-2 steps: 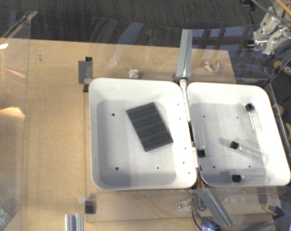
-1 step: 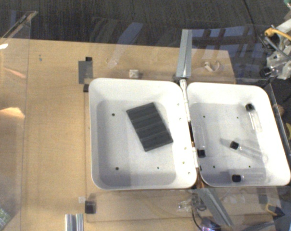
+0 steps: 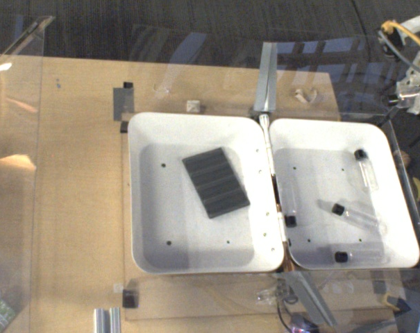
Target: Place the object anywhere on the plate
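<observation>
A dark grey ribbed plate [image 3: 216,182] lies flat and slightly turned in the middle of the left white bin [image 3: 144,207]. The right white bin [image 3: 397,207] holds several clear plastic tubes with black caps. One tube [image 3: 366,170] lies near the far right wall, cap pointing away. A second tube [image 3: 355,215] lies at a slant in the middle. A third tube [image 3: 287,203] rests along the left wall, with its cap [image 3: 290,220] toward the front. Another black cap [image 3: 341,257] sits by the front wall; its clear body is hard to make out.
A metal bar [image 3: 266,82] runs back from the seam between the bins. Small black blocks [image 3: 128,87] [image 3: 130,297] stand on the wooden bench at the left bin's corners. Cables and white hardware [image 3: 409,54] hang at the far right. A glass pane reflects light at the left.
</observation>
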Action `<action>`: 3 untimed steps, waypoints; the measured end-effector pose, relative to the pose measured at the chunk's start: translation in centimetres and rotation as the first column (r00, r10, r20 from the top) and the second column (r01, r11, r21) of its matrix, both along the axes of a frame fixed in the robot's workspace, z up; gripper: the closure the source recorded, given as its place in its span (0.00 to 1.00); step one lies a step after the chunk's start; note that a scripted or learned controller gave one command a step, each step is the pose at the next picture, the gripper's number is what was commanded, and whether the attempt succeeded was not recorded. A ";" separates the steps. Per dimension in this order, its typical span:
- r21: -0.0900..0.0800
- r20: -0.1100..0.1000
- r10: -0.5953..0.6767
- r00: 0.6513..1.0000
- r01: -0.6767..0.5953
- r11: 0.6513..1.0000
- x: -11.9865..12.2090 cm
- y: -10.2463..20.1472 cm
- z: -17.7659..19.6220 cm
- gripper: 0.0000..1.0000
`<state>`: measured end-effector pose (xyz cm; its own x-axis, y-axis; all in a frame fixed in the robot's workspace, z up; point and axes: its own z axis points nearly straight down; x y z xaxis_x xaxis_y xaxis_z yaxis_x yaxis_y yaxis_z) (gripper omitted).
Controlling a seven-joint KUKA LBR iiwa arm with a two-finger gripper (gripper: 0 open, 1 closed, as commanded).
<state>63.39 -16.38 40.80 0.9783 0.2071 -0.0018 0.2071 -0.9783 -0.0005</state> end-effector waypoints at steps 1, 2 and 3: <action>0.000 0.000 -0.002 1.000 0.002 1.000 2.0 -3.6 -0.4 1.00; 0.001 0.001 0.001 1.000 -0.001 1.000 2.2 -3.9 1.8 1.00; 0.001 -0.002 0.012 1.000 -0.012 1.000 2.4 -3.5 2.7 1.00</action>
